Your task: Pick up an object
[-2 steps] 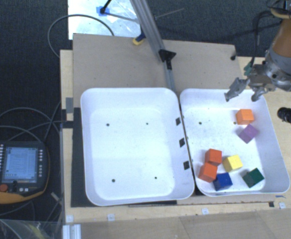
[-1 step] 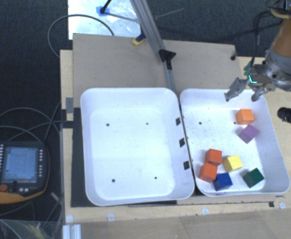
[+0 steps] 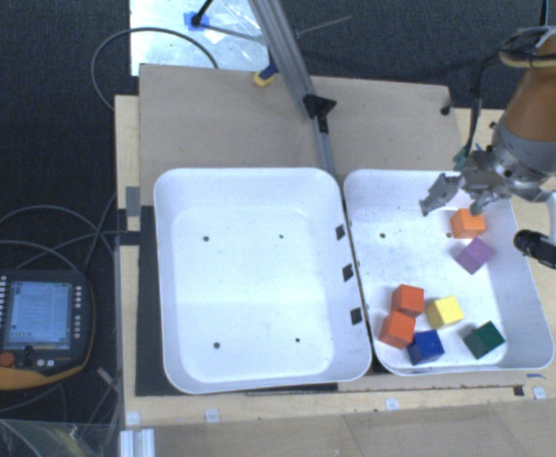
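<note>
Camera view: claw (image 3: 462,196) partly hides orange block (image 3: 467,224).

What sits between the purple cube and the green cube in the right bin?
Nothing: in the camera view, only bare white bin floor runs between the purple cube and the green cube.

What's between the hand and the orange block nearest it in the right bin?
Nothing visible. The hand hangs just above the orange block in the right bin, with no other block between them. The purple block lies beside it, on the side away from the hand.
</note>
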Robot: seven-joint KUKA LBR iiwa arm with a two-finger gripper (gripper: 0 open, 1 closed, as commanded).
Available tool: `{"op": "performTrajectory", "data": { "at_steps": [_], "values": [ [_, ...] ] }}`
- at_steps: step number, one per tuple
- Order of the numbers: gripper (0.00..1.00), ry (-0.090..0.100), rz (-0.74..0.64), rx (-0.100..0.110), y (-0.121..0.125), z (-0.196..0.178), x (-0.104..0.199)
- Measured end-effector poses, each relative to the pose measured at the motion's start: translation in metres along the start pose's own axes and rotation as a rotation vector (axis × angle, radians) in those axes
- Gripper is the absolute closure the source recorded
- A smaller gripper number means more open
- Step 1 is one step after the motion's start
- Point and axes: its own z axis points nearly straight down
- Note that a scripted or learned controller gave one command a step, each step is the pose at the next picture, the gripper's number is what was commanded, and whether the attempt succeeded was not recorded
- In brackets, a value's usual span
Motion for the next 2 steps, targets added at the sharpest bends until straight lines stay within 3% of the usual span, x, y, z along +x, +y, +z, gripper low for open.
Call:
{"op": "performTrajectory", "data": {
  "at_steps": [2],
  "values": [
    [0.0,0.001,-0.001,0.001,-0.003,0.107,0.017]
  ]
}}
